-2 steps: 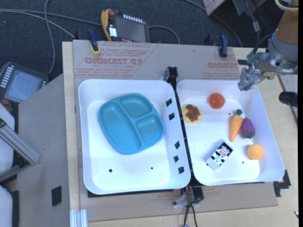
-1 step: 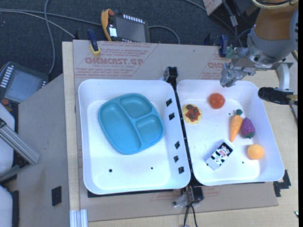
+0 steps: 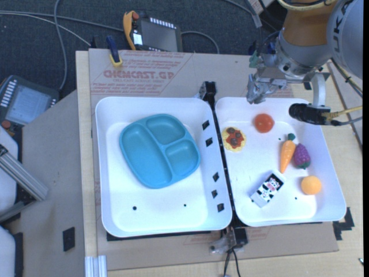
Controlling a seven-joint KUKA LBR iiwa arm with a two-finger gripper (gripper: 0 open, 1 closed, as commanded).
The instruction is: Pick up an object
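Objects for picking all lie in your right bin (image 3: 331, 203), six of them, one of each; you get to them last, sweeping from the left. First you see dark carpet, a handheld pendant (image 3: 23, 104) at the far left edge, and cables trailing across the floor. The bench (image 3: 138, 68) is brown board with red lettering along its far side, and a second pendant (image 3: 151, 33) rests just beyond it. Your left bin (image 3: 109, 212) holds one blue divided plate (image 3: 159, 149), three compartments, lying flat. A black divider strip runs between the two bins. In the right bin you have one small pizza (image 3: 234, 138) near the divider, one red tomato (image 3: 263, 123), one black-and-white carton (image 3: 267, 189) tilted toward the near side, one carrot (image 3: 286, 153) touching one purple grape bunch (image 3: 301, 156), and one orange (image 3: 311, 185). Your gripper (image 3: 257, 95) hangs over the bin's far edge, beyond the tomato, holding nothing; whether its fingers are spread or closed you cannot tell.
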